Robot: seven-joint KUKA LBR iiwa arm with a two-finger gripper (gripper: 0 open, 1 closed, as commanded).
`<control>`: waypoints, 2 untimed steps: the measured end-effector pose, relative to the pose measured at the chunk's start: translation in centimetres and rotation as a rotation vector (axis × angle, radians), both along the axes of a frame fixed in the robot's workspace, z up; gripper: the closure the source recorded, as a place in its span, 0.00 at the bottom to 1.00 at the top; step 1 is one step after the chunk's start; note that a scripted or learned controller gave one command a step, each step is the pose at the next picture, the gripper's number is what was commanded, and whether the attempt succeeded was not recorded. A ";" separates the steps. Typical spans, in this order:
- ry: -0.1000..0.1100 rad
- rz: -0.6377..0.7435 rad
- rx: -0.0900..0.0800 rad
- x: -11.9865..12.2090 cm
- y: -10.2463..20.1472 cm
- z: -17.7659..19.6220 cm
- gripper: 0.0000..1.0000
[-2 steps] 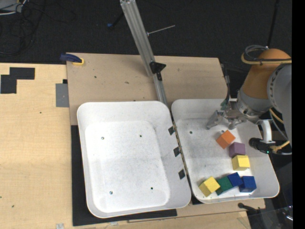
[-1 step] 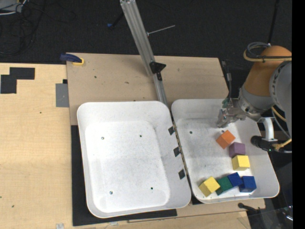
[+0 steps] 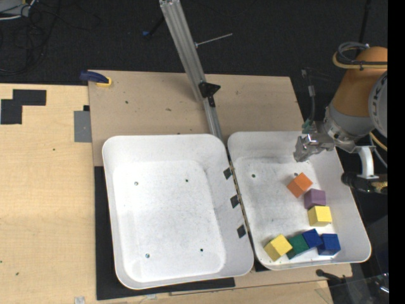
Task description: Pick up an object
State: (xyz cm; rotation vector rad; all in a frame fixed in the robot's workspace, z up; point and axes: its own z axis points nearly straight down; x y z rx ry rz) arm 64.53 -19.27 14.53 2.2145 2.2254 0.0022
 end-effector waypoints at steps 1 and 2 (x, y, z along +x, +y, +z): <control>-0.001 -0.001 0.000 -0.6 0.6 5.1 1.00; -0.001 -0.001 0.000 -0.6 0.5 8.8 1.00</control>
